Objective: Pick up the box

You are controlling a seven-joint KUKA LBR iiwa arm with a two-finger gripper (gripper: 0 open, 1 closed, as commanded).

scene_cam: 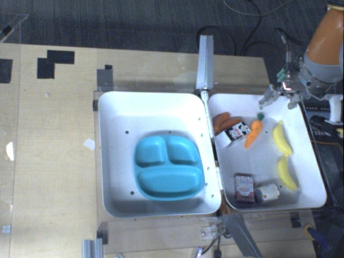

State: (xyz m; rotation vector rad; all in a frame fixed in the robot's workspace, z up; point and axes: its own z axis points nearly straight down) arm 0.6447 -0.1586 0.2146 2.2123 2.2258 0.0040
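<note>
Currently the grey arm w/ orange band [327, 36] sits at the upper right, over the far right corner of the right shallow white bin [317, 171]. The claw [278, 97] hangs at that bin's far rim; two thin metal fingers [267, 99] splay outward, spread moderately apart, nothing between them. Claw touches no item as far as can be seen; whether a fingertip meets the bin rim cannot be told.

Task item: small dark maroon box w/ pale printed label [244, 190] lies in the near part of the right bin, approx. centre-left, well apart from the claw. Just beside it, on its right, a small grey-white canister [267, 192] on its side, touching or nearly so.

Other contents, right bin: brown sausage-shaped piece [223, 121] at far left, next to a small black-and-white carton [237, 131]; orange carrot w/ green top [253, 133] tilted beside that carton; two yellow bananas, one mid-right [281, 139], one nearer [287, 173].

Left shallow white bin [115, 144] holds a blue plastic divided tray [168, 167], three compartments, lying flat at centre.

Both bins rest on the pale wood counter [48, 160], divided by a metal rail [205, 63].
</note>
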